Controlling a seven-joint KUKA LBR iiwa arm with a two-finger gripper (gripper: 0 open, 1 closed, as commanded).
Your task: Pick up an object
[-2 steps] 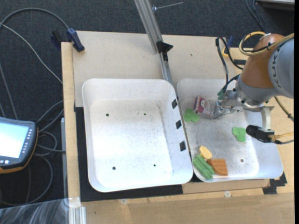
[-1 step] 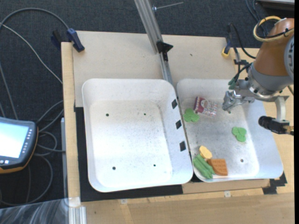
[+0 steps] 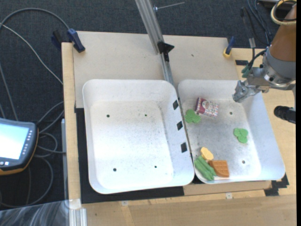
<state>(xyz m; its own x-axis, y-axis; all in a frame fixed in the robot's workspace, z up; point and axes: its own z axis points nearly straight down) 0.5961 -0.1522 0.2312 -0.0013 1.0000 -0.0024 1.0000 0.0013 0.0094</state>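
Hand [image 3: 239, 93]: hovering over right white bin's [image 3: 265, 126] far edge; I cannot tell its state. Nearest candidate: small red-and-white printed packet [image 3: 207, 107], lying just left, long axis roughly left-right.

Wooden worktop [image 3: 122, 55] sitting on dark carpet, blue clamp [image 3: 75, 39] gripping its upper-left corner, yellow clamp [image 3: 229, 48] holding the upper-right edge, metal pole [image 3: 150, 25] slanting down from top centre, handheld screen [image 3: 14, 145] glowing at left edge, grey cable [image 3: 28, 13] looping upper left.
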